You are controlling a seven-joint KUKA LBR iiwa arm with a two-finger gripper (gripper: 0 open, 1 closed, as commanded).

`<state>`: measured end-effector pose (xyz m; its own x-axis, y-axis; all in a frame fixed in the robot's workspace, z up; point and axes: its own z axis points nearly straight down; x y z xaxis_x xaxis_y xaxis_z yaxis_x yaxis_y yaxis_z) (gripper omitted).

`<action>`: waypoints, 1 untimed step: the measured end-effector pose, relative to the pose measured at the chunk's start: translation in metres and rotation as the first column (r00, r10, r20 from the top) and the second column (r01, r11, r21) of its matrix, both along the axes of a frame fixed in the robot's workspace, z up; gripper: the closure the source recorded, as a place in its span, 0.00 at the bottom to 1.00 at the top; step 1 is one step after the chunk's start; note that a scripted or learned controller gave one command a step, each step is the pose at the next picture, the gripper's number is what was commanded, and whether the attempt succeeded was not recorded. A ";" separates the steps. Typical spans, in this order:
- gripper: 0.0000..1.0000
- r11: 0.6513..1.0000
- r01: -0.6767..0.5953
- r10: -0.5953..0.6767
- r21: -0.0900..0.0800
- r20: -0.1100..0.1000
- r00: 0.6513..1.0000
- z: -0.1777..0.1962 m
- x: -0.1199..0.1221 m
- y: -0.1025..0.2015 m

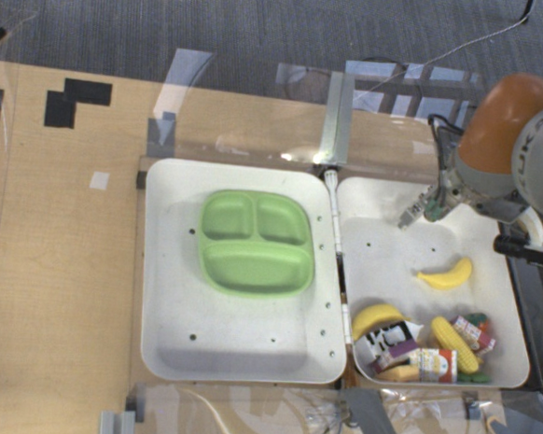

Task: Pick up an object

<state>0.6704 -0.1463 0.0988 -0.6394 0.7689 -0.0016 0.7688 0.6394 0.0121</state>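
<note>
Tool (420,214) hovers over the bare upper part of the right bin (381,257), can't tell whether it's spread or pinched; lone banana (446,274) lies apart below-right, so centre over its middle, across the curve, then descend.

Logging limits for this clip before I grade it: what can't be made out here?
- End effector, camera view: too small and blurred to judge its state.
- Pile in the right bin near corner: a packet and other items overlap; labels unreadable.
- Arm: cut off by the right edge.
- Green divided tray: underside hidden.
</note>
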 end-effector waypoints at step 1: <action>1.00 0.999 -0.054 0.054 -0.009 0.003 0.999 0.138 -0.033 0.002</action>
